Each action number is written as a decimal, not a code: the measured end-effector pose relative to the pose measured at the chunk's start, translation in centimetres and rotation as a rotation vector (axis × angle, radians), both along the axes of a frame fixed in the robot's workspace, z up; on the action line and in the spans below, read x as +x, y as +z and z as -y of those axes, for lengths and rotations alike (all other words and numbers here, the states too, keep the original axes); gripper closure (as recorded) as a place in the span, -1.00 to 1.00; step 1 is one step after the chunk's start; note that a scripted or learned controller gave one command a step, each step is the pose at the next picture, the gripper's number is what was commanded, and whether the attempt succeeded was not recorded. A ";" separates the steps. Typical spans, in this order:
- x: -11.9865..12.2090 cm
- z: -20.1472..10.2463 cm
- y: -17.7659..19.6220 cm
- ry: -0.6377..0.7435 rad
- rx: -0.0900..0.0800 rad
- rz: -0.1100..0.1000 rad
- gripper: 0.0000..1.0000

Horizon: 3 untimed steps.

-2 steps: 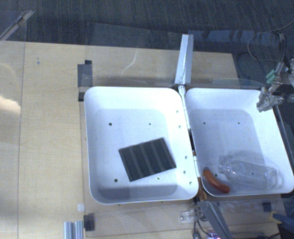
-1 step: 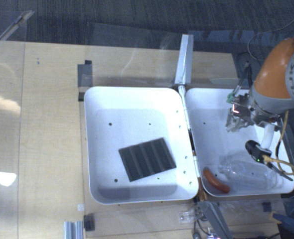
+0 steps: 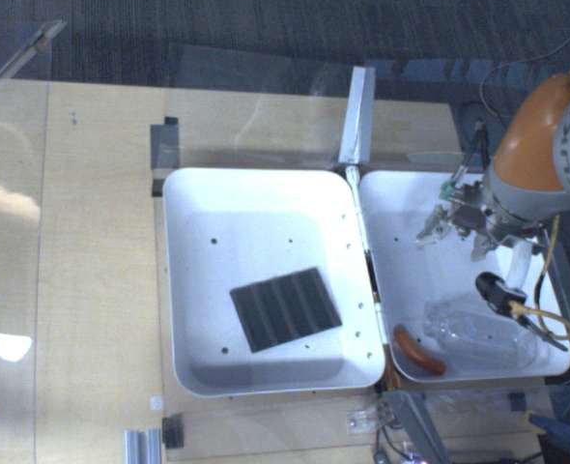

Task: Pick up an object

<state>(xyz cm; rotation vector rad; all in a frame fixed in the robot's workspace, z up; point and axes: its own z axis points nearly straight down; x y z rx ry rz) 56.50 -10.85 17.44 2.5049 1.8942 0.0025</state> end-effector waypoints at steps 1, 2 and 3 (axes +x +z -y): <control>0.6 8.9 -2.1 -0.025 -0.001 0.002 -1.00; -5.2 3.8 -8.5 -0.070 -0.001 0.011 -1.00; 5.8 6.0 -8.7 0.039 -0.002 0.007 -1.00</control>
